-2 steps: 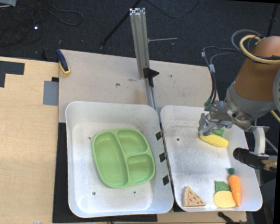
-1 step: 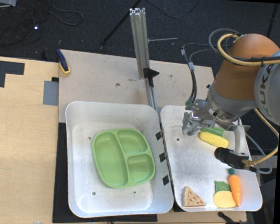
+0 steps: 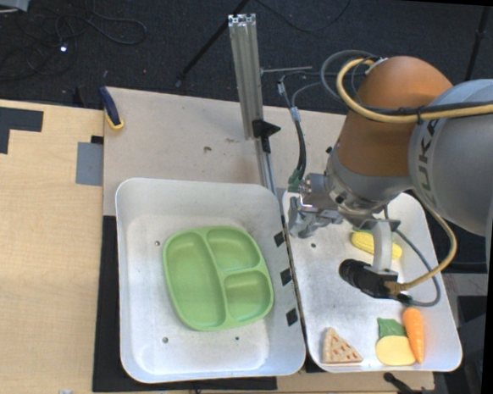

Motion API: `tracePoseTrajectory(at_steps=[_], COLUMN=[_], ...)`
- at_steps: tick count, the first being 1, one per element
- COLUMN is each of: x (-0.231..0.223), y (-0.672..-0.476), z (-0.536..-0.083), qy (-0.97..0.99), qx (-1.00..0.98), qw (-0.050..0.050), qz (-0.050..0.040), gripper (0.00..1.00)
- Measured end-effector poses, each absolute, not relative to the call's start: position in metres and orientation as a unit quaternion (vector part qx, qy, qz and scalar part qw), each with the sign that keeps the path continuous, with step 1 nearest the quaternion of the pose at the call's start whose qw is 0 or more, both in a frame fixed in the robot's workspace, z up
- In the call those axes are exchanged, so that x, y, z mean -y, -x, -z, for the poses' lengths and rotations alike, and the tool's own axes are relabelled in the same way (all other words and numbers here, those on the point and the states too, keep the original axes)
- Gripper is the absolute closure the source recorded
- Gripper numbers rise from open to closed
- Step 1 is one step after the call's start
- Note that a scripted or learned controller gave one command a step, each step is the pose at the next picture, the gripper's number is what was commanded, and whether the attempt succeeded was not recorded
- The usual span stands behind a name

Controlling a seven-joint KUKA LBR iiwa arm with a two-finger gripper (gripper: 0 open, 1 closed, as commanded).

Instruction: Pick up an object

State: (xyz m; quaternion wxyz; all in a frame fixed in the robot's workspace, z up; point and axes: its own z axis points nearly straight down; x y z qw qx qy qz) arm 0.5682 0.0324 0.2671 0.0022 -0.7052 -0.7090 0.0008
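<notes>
The tool (image 3: 300, 215) sits low at the left edge of the right bin (image 3: 317, 293). The arm's bulky wrist shadows it, so I cannot tell whether it is released or clenched. Just to its right in the view lies a corn cob (image 3: 364, 240), partly covered by robot hardware. Left of the tool and nearer the camera, a green divided plate (image 3: 217, 276) rests in the left bin (image 3: 142, 226). Farthest from the tool, at the right bin's near end, lie a tan wedge (image 3: 340, 348), a yellow fruit (image 3: 394, 351) and a carrot (image 3: 415, 331), the last two touching.
</notes>
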Motion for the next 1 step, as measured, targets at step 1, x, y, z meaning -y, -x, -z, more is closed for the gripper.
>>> tracePoseTrajectory(at_steps=[1], x=[-0.0797], y=[-0.5767], z=[-0.2463], qy=[0.706], qx=[0.709], qw=[0.003], qz=[-0.0022], gripper=[1.0])
